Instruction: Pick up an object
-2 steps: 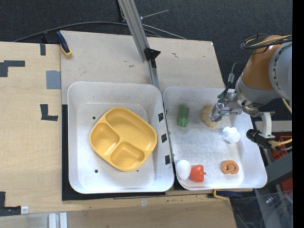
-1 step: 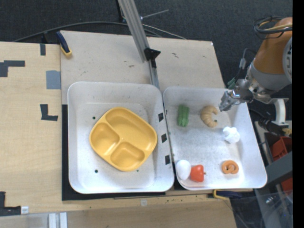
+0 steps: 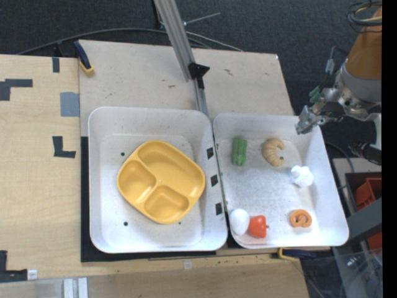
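The right bin (image 3: 322, 160) holds a green piece (image 3: 239, 151), a tan croissant (image 3: 273, 151), a white crumpled piece (image 3: 303, 176), an orange ring (image 3: 300, 218), a red piece (image 3: 258, 226) and a white egg shape (image 3: 239, 220). My gripper (image 3: 304, 122) hangs over the bin's upper right corner, right of the croissant and above the white crumpled piece. Nothing shows between its dark tips.
The left bin (image 3: 99, 166) holds a yellow divided plate (image 3: 161, 180). A grey metal pole (image 3: 177, 33) slants down to the join between the bins. A blue and yellow tool (image 3: 84, 58) lies on the bench at the upper left.
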You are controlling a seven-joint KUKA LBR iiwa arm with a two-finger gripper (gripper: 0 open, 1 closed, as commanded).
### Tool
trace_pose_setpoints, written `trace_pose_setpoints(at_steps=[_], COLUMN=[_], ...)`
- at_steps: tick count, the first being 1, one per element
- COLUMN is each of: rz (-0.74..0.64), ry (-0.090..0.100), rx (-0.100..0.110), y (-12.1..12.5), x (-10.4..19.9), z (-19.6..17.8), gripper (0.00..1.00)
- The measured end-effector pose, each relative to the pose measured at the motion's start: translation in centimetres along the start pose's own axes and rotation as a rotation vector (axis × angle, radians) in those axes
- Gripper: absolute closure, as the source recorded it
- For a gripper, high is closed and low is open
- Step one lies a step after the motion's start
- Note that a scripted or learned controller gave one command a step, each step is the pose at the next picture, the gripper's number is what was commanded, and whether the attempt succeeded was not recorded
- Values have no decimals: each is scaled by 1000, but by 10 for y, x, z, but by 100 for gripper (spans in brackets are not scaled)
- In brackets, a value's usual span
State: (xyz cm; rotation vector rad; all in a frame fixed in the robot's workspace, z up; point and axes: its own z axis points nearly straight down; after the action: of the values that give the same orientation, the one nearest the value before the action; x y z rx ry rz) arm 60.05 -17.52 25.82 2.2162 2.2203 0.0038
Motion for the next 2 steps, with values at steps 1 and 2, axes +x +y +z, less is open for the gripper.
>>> trace_pose_setpoints(at_steps=[1,2], rz=[-4,-5], ry=[3,3], rx=[6,7], y=[-15,-13], x=[58,112], z=[1,0], gripper=[100,100])
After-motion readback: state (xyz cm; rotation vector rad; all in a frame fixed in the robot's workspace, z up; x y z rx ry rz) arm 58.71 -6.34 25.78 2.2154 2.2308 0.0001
